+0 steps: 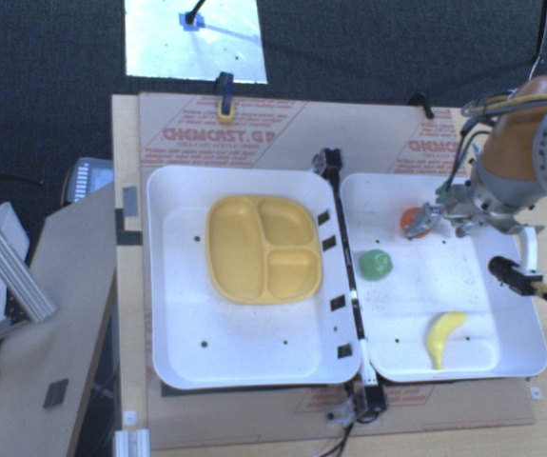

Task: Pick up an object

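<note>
At the right bin's (530, 350) far edge, the pincer (432, 219) sits low, just beside the red object (411, 220); whether it touches is unclear. Pincer state: cannot tell, too small and blurred. Green ball (376, 264) lies near the bin's left wall, banana (443, 335) toward its near edge. Left bin (173, 350) carries a yellow tray (262, 248). Judgement: straddle the red object before closing, as a round item may roll; lift straight up.

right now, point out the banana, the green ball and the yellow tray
banana (442, 336): camera view, on the middle of its curved body
green ball (376, 264): camera view, on its top centre
yellow tray (238, 238): camera view, on its large left compartment
</note>
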Controlling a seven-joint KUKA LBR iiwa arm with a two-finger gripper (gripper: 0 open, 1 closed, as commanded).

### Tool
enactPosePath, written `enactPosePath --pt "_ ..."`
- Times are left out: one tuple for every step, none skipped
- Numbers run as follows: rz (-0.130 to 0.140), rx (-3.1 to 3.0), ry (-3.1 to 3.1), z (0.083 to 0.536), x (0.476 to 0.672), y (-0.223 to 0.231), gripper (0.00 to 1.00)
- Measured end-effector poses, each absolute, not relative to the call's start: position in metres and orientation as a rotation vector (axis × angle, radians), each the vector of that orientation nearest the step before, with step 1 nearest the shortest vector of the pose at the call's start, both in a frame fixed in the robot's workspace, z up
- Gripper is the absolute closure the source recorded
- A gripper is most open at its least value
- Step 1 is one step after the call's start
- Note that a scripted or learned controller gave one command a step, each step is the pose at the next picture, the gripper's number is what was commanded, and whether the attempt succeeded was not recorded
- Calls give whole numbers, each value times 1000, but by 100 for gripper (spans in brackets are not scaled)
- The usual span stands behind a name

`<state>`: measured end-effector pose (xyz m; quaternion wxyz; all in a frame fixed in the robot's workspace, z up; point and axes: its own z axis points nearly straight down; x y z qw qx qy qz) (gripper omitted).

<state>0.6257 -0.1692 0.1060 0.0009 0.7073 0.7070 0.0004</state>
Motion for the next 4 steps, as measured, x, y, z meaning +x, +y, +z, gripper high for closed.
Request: enactPosePath --pt "5 2217 2217 117 627 -169 100" --pt "4 2219 2217 178 621 -171 100" --pt "6 2212 2221 233 623 -171 100" --pt "4 2211 2231 242 612 -118 100"
